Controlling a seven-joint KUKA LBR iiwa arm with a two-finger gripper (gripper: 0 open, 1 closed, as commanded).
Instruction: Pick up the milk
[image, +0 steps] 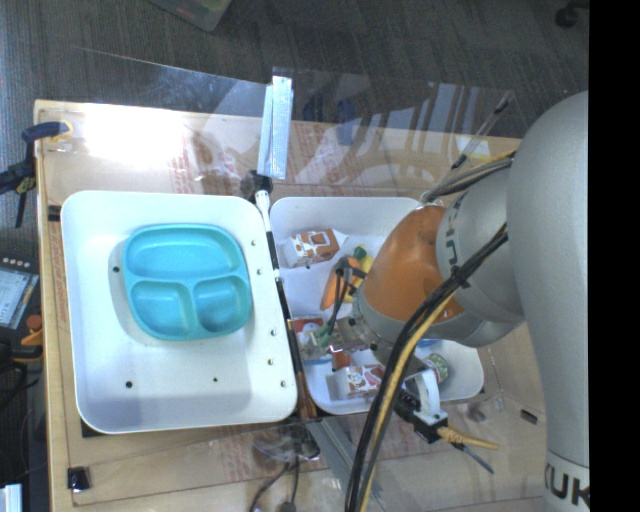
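Two white bins sit side by side on the bench: the left bin (90, 380) holds a turquoise divided plate (187, 280), and the arm (480, 270) covers most of the right bin (300, 212). A small carton, possibly the milk (314, 246), lies near that bin's far-left corner. The gripper (335, 335) sits low among the clutter, its grip impossible to tell.

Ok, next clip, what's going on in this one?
A grey KUKA arm with an orange band reaches in from the right and is down over the right bin, which holds a jumble of small food items, among them a small carton near the far end. Its wrist covers much of that bin, so I cannot tell whether anything is grasped. The left bin holds a blue divided plate.
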